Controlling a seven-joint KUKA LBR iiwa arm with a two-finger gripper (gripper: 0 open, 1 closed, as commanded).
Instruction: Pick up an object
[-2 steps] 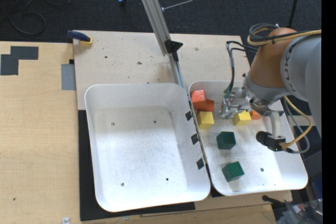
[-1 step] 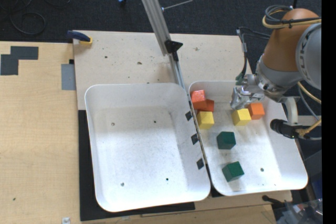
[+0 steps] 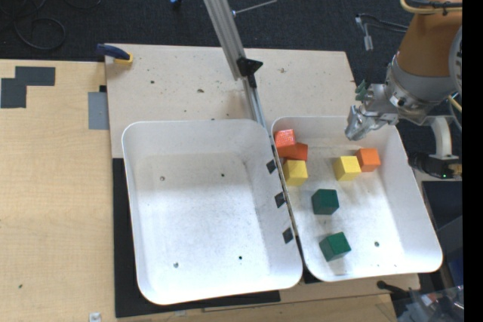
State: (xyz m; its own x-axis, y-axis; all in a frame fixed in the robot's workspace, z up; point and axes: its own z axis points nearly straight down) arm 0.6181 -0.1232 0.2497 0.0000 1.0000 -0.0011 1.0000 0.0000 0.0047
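Dark carpet strewn with cables surrounds the pale wood counter, and my right bin holds every block. Nearest my pincer sit a yellow block and an orange block, touching, in the bin's upper right. At its upper left two more orange blocks crowd a second yellow block against the dividing wall. Two green blocks lie lower, toward the middle. I see the pincer hovering over the bin's top rim, nothing in it; how far open, I cannot tell. Left bin fills centre frame.
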